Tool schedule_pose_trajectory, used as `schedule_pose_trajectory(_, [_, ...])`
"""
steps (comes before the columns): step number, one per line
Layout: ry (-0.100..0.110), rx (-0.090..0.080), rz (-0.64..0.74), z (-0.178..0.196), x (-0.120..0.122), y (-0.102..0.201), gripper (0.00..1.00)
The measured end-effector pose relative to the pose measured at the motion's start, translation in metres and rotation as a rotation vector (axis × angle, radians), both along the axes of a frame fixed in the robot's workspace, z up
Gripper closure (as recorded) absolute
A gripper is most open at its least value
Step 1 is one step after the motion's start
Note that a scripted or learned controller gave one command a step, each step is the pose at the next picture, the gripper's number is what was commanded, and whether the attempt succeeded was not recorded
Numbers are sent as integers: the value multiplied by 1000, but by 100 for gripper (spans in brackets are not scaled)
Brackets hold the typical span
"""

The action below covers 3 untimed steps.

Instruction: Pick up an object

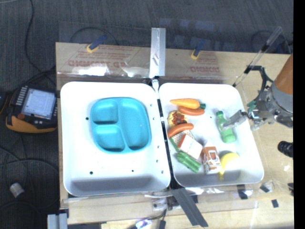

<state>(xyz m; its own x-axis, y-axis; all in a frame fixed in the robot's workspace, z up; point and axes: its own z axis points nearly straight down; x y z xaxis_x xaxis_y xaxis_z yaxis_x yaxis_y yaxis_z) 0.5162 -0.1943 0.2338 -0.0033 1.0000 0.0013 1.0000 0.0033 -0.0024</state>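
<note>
The right bin [243, 104] holds several toy foods. An orange carrot [186, 104] lies at its back, with a red sausage [180, 128] just in front of it. A white box [191, 147] and a green cucumber [189, 161] sit toward the front left. An orange carton [211, 157] and a yellow lemon [229, 159] are at the front right. A green bottle [226, 128] lies near the right wall. My gripper [234, 120] hangs over that wall, its tip right beside the top of the green bottle. Nothing is seen lifted by it.
The left bin [76, 166] carries a blue divided plate [120, 124]. A metal divider post [157, 51] stands at the back between the bins. A handheld device [35, 106] lies on the floor at far left. The arm's wrist [279, 104] stays over the bench's right edge.
</note>
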Motion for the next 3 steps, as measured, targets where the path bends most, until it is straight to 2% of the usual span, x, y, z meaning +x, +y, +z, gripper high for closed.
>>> schedule_pose_trajectory(1, [1,-5,-24,-60,43,-24,0])
schedule_pose_trajectory(2, [1,-2,-322,-132,52,41,0])
schedule_pose_trajectory(3, [3,-1,-231,-113,-18,68,0])
